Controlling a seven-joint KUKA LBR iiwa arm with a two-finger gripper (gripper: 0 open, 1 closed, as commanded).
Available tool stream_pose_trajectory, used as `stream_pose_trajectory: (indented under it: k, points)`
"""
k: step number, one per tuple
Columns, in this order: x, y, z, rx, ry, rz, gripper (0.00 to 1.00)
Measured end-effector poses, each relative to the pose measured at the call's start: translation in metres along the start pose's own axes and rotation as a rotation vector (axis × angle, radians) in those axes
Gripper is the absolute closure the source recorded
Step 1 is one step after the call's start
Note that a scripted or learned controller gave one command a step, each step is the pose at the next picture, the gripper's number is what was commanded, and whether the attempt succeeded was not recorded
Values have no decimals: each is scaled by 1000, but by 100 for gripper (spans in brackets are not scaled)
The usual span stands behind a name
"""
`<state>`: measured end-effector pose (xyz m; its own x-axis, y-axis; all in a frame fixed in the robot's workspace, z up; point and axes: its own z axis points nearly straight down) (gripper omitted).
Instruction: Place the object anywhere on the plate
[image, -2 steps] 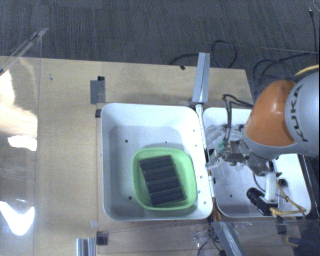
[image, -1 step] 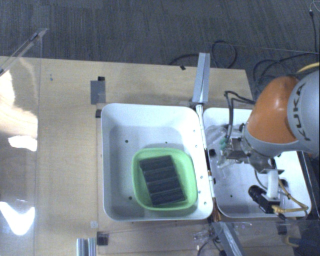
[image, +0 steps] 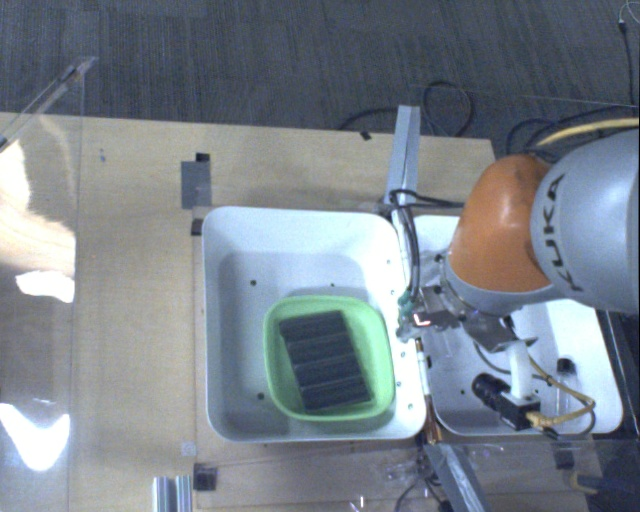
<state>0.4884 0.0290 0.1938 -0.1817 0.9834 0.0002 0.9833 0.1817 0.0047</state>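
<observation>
The dark ridged object lies flat on the green plate, filling most of it, its long side running from eleven to five o'clock. The plate sits in the left white bin, toward that bin's five o'clock corner. At three o'clock from the plate, past the shared rim, my arm hangs over the right bin. My claw is tucked under my wrist; whether it is spread I cannot tell. Both bins rest on the table.
</observation>
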Motion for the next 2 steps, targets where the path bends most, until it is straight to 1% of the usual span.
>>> stream_pose_trajectory:
  k: [1, 2]
  points:
    - [0, 0, 0, 0, 0, 1, 0]
    - [0, 2, -11, -5, 0, -1, 100]
